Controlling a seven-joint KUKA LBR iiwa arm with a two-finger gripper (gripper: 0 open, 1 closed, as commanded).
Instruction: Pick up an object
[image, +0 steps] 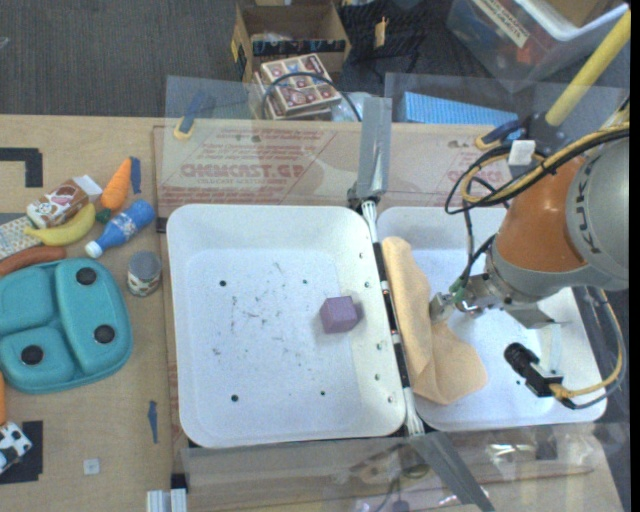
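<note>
Where the wooden bench (80, 150) lies bare at the far left, a teal plastic tray with two hollows (60, 325) rests beside a heap of toy food: a yellow banana (62, 230), an orange carrot (120, 183), a blue and white bottle (120, 228) and a small grey tin (144, 272). Next comes the left shallow white bin (200, 240), its floor speckled with dark crumbs and a few black dots. Right of its middle sits a small purple cube of soft-looking foam (339, 314), flat on the floor, its top face paler than its sides and its corners slightly rounded. It stands alone, well apart from the bin's walls.

Past the divide, a pale tan cloth (425, 335) drapes along the left wall of the right shallow white bin (440, 250), narrow at the top and spreading into a crumpled fold lower down. The two-finger gripper (443, 305) is low over this cloth at the cloth's right edge, at or just above it. Its tip is small and dark against the fabric, so I cannot tell how wide it stands or whether it pinches the cloth. Behind it rises the grey arm with its orange band (545, 225), trailing black cables (480, 190).
</note>
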